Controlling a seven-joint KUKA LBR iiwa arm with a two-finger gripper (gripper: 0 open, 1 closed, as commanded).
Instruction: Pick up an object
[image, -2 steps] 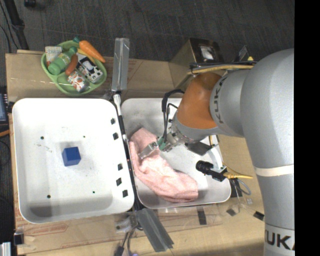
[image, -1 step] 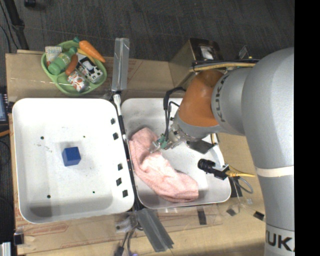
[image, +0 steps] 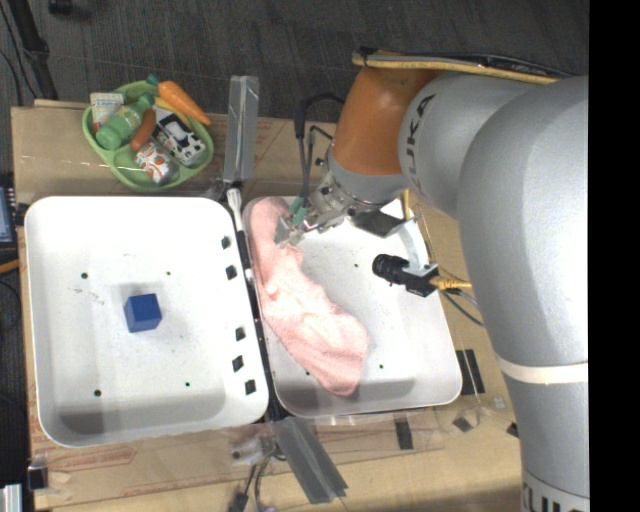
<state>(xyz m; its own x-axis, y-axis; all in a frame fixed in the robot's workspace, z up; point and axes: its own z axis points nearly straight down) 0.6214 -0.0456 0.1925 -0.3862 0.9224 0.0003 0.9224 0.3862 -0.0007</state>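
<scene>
Here, gripper (image: 291, 226) at pink cloth's (image: 305, 320) top end — right bin (image: 425, 380).

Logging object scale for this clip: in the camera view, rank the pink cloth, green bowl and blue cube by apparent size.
1. pink cloth
2. green bowl
3. blue cube
The differences are plain, so camera slant does not alter the order.

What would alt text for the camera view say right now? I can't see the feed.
The grey KUKA arm's gripper is down at the far end of a pink cloth lying along the right bin; whether it grips the cloth cannot be told. A blue cube sits in the left bin, and a green bowl of toy food stands beyond it.
</scene>
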